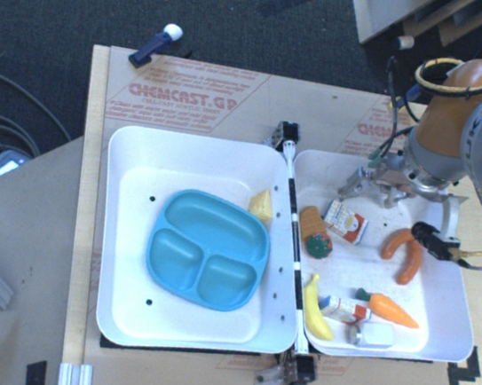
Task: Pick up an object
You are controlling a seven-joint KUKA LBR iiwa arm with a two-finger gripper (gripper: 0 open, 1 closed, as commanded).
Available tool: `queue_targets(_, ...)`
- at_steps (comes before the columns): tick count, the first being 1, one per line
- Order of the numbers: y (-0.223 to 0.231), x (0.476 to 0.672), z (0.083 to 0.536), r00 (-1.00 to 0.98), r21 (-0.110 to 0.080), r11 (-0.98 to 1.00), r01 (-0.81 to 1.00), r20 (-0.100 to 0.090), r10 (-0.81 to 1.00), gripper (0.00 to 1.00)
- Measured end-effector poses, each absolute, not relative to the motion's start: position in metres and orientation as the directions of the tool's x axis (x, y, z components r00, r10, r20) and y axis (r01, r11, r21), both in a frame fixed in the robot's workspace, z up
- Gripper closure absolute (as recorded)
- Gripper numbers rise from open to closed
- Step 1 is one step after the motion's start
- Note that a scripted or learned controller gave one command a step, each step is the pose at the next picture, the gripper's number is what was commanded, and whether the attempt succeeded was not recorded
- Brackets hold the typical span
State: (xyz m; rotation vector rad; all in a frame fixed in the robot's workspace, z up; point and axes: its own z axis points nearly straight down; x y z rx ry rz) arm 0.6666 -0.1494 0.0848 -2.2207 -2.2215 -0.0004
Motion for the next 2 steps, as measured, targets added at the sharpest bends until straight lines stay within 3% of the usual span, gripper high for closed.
queue_targets(1, -0.159, 0.667, 0.085, 0.000, 0.001, 0.000, 1.000, 0.000, 1.000, 0.00)
queue_targets(2, -0.139, 0.667, 0.085, -0.001, -0.002, 0.001, 1.000, 0.001, 1.000, 0.00)
